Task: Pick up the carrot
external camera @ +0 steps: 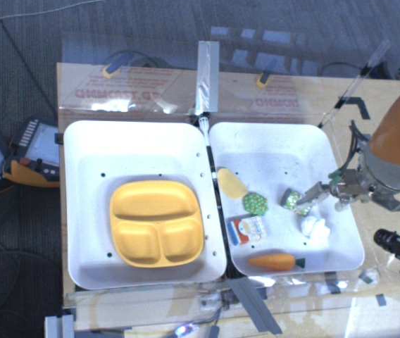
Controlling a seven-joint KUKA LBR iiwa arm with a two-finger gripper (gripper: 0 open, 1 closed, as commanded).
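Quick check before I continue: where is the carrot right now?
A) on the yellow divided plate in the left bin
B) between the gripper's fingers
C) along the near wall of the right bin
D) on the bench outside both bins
C: the carrot lies flat by the near wall of the right bin, below the small carton, apart from the gripper.

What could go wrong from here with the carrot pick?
1. The tool hovers over a small green-and-silver item, well away from the carrot, so it may close on the wrong thing.
2. The carrot lies against the right bin's front wall, leaving little room for a finger on that side.
3. The small carton sits close behind it and could get bumped.
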